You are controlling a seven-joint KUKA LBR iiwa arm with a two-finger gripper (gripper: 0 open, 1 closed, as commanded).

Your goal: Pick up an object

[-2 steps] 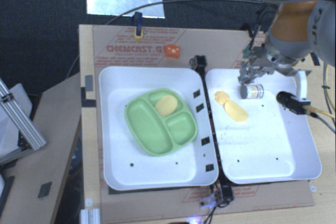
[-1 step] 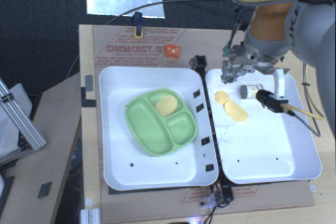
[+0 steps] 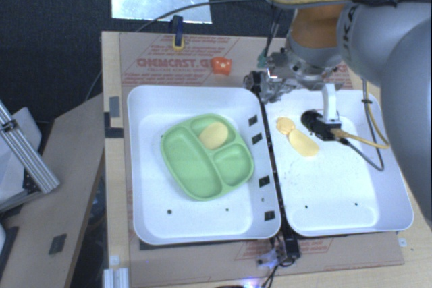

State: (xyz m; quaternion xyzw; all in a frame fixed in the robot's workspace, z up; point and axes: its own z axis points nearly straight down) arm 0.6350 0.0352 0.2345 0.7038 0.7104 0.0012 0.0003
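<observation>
Pale green divided tray (image 3: 197, 175), yellow lump (image 3: 214, 135), white bins (image 3: 152, 207), yellow pieces (image 3: 303, 144), orange object (image 3: 221, 65)

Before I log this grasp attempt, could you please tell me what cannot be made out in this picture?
- Gripper, camera view: blurred and dark; whether it holds anything is unclear.
- Right bin, far right corner: covered by the arm.
- Yellow pieces in the right bin: too blurred to tell if they touch.
- Orange thing behind the bins: too small to identify.
</observation>
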